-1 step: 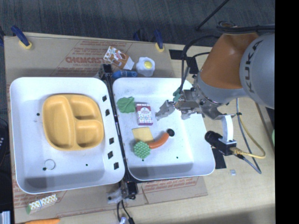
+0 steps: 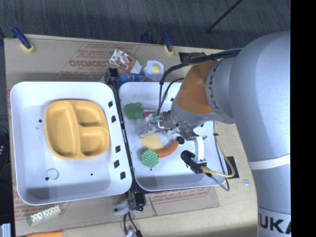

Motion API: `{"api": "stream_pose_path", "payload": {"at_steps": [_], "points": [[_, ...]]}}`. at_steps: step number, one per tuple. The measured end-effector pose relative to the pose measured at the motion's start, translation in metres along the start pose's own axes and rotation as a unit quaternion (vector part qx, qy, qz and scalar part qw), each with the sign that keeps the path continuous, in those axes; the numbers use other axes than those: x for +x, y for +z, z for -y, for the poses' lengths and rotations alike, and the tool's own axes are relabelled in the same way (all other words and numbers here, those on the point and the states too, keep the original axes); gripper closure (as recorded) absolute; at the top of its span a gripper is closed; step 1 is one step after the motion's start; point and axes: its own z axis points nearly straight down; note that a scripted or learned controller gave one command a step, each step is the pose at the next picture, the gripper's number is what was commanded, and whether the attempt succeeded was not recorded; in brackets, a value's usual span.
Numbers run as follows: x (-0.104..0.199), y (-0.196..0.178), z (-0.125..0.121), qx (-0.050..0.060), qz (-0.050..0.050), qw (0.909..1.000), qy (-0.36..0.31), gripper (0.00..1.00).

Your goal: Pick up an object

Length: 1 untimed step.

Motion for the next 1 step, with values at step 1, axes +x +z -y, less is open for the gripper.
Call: {"api": "stream_pose_path", "payload": {"at_steps": [1], "points": [[-0.0081, -0.0014, -0.0970, -0.001, 0.001, 0.9897, -0.143, 0.00]]}}
